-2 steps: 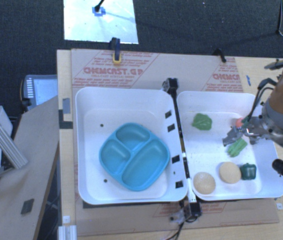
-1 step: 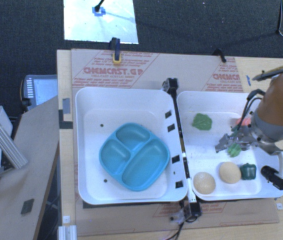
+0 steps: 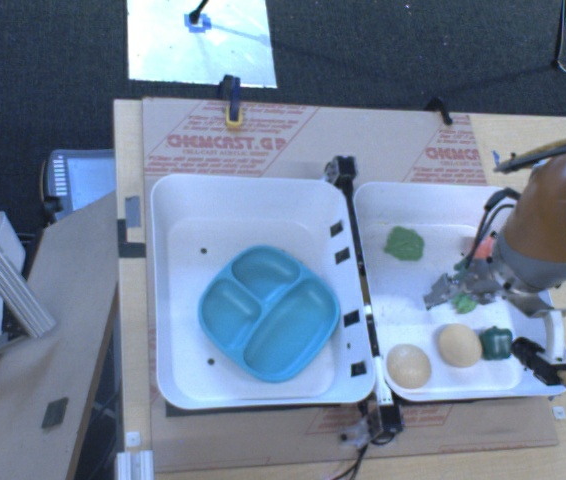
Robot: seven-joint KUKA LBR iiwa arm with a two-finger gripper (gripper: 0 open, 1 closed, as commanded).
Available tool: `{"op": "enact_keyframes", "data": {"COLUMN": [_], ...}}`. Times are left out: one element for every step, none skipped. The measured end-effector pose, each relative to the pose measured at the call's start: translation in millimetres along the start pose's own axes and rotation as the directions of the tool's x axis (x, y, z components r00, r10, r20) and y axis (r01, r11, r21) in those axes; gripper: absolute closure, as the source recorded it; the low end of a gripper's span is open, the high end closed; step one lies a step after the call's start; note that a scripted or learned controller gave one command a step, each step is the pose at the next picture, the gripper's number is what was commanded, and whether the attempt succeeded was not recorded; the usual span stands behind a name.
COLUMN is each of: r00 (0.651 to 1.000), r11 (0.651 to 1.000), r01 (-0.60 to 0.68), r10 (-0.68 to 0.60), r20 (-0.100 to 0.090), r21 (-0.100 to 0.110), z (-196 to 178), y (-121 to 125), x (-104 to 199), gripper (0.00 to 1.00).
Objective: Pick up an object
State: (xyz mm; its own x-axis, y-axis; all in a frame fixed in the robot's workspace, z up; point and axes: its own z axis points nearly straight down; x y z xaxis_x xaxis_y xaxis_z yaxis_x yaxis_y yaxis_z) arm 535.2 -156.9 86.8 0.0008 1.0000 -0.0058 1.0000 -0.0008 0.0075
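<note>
- Nearest the camera, along the near wall of the right bin (image 3: 433, 196), lie 2 tan egg-shaped objects: one (image 3: 409, 365) toward the bin's near-left corner, the other (image 3: 458, 345) just to its right.
- Touching the right side of the second tan object is a small dark green block (image 3: 496, 343).
- Farther back in the same bin, a leafy green toy (image 3: 404, 244) sits alone, well apart from the tan pair.
- At the bin's right side the grey arm with its orange band (image 3: 548, 218) reaches in, and the gripper (image 3: 453, 293) hangs low over the bin floor, between the leafy toy and the tan objects.
- Whether the gripper is spread or closed cannot be told; its tip is a blur of grey metal with a green patch beneath it, and nothing can be seen clearly caught in it.
- On the left, the second white bin (image 3: 178, 268) carries a blue divided plate (image 3: 268, 311) with 3 compartments, lying flat near the middle.
- Both bins rest side by side on a cardboard sheet (image 3: 263, 138) covering the desk (image 3: 128, 128).
</note>
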Motion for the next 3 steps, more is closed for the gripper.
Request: {"op": "enact_keyframes", "data": {"r00": [1.0,1.0,1.0], "r11": [1.0,1.0,1.0], "r01": [0.0,0.005,0.005], "r10": [0.001,-0.005,-0.005], "r20": [0.004,-0.004,-0.004], "r21": [-0.011,0.001,0.003], "z": [-15,-79,-127], "y": [3,8,9], "x": [-2,-2,-3], "gripper": [1.0,1.0,1.0]}}
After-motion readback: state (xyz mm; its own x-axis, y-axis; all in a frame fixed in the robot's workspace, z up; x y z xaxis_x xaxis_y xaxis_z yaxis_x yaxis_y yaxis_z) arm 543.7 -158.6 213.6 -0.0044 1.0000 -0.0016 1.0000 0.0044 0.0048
